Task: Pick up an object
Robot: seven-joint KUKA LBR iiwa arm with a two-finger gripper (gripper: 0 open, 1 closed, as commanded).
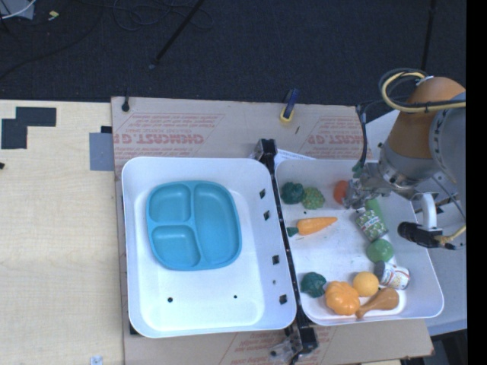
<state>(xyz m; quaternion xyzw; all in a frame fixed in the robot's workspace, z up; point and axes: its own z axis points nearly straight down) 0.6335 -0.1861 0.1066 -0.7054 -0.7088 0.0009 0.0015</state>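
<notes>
Cardboard sheet [163, 135]: upside-down red print, illegible.

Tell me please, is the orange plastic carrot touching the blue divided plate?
Apart. The camera view shows the orange plastic carrot in the right bin, the blue divided plate in the left, bin walls between them.

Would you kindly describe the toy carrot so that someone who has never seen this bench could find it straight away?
Start at the right-hand white bin, the one full of toy food. Near its left wall, about halfway down, lies the carrot, stretched out sideways just below two green vegetables. It is the only long, thin, pointed orange piece, with a small green stub at its left end; the other orange items sit clustered at the bin's bottom edge.
</notes>
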